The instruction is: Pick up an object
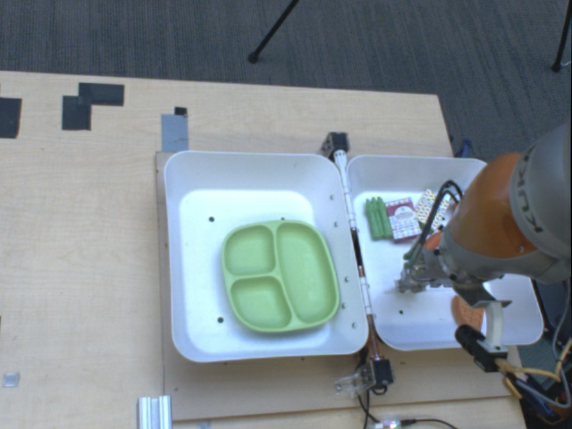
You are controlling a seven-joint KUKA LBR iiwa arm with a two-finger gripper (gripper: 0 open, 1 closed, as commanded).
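Arm (527,213) is in from the right, bent low over the right bin (393,329). Orange band sits above the wrist, covering much of that bin's right half.

Hand (413,280) is down near the right bin's floor, roughly mid-bin, left of the wrist. Can't tell whether it's open or closed, and can't tell if it's gripping anything; the wrist body blocks the view there.

Right bin contents: a green ridged object (378,217) lies at the far-left part of the bin, lengthwise near-to-far. Just beside it on the right is a flat red-and-white patterned pack (404,219), touching or nearly so. A pale packet (425,200) sits at the pack's far-right corner, partly under the arm. An orange item (465,311) shows near the bin's near-right area, mostly hidden by the arm.

Left bin (192,239) holds a light green divided plate (280,275), three compartments, lying flat, slightly right of the bin's centre.

Both bins sit side by side on the wooden desk (80,266).
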